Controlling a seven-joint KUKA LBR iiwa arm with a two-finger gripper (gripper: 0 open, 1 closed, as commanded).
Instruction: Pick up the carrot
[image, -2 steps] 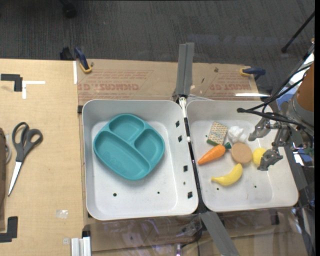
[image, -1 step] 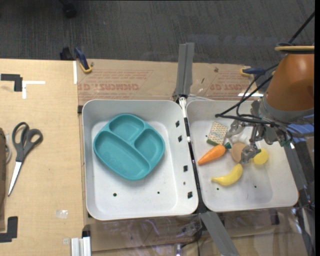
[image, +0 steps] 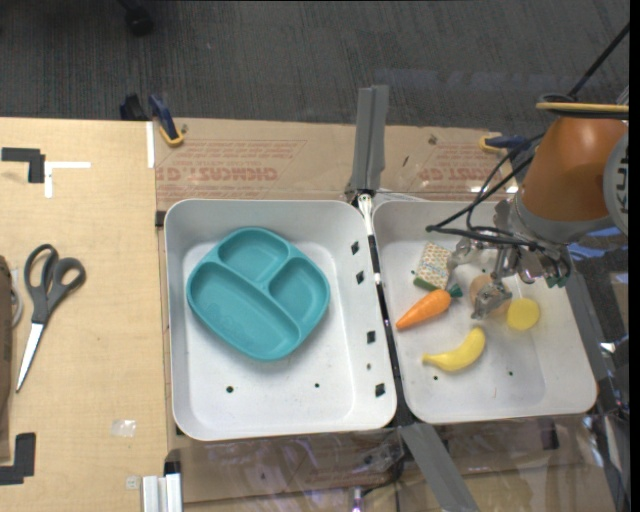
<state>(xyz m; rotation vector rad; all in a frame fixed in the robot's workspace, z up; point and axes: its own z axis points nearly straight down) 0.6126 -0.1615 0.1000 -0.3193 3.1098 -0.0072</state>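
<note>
The orange carrot with a green stub end lies slantwise in the left half of the right bin. My gripper hangs over the middle of that bin, a short way to the right of the carrot's green end and apart from it. A small beige object sits right under the gripper. The arm's orange band rises above it at the right.
A yellow banana lies just below the carrot, a yellow round fruit to the right of the gripper, and a speckled square piece above the carrot. The left bin holds a teal divided plate. Scissors lie on the bench at far left.
</note>
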